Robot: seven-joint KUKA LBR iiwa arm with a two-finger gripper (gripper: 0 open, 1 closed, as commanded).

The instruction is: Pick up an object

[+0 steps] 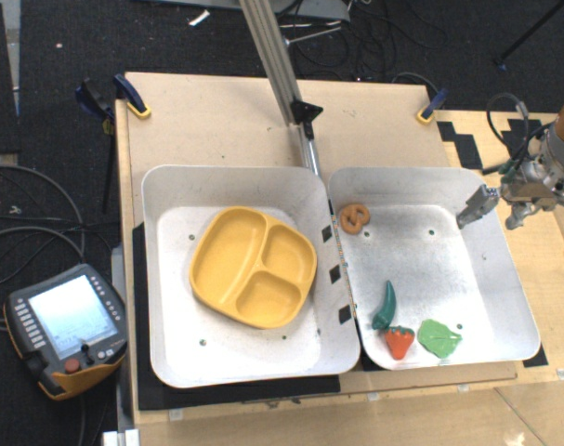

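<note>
Grey gripper (498, 209) open, over right bin (504, 277) edge

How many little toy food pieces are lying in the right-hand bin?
4. A pretzel lies near the bin's upper left corner. A teal pepper, a red strawberry and a green leafy piece cluster near the bottom edge. Nothing seems hidden.

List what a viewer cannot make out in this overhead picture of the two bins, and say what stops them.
- Arm: cut off by the right edge; just the gripper end enters the camera view.
- Brown item in the right bin: too small to identify.
- Green piece beside the red object: too small to name.
- Handheld screen, left: glare washes out its readout.
</note>
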